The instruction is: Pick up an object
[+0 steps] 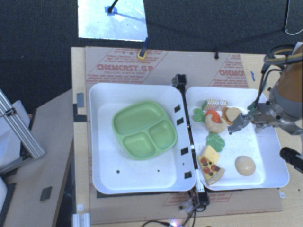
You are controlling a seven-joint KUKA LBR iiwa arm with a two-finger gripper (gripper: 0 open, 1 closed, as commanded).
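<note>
Nearest the camera, along the front wall of the right bin (277, 181), lie a toy pizza slice (211, 170) and a pale egg-shaped piece (245, 165). Further back sit a yellow cheese wedge (211, 153), a green leaf (216, 141), and a tight cluster: an orange shrimp-like curl (214, 120), a round bun (233, 114), a striped wafer (216, 102). The left bin (102, 174) holds a green 3-compartment plate (144, 129).

The gripper (235, 126) hangs just right of that cluster, low over the bin, its dark tip close beside the bun and the curl; whether it stands wide or narrow I cannot tell, and nothing is visibly held.

Judged from this, the step is the descent onto 1 item. The bun looks the likeliest target, lying almost under the tip, slightly up and left. Doing it well means centring over 1 piece alone, since crowded neighbours could be nudged or pinched alongside it.
</note>
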